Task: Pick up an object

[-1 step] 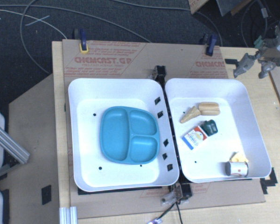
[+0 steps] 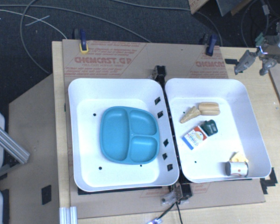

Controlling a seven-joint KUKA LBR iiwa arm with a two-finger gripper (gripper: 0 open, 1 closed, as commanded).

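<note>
The right bin holds several small objects. A tan bread-shaped piece lies next to a tan wedge. Below them are a dark green object and a red, white and blue packet. A small grey cylinder with a yellow piece rests near the front right corner. My gripper hangs past the right bin's far right corner, over the bench and apart from every object. Its two grey fingers are spread open with nothing between them.
The left bin carries a blue divided plate. A black hinge strip runs between the bins. Clamps hold the cardboard backing at the far edge. Cables cross the dark floor behind the bench.
</note>
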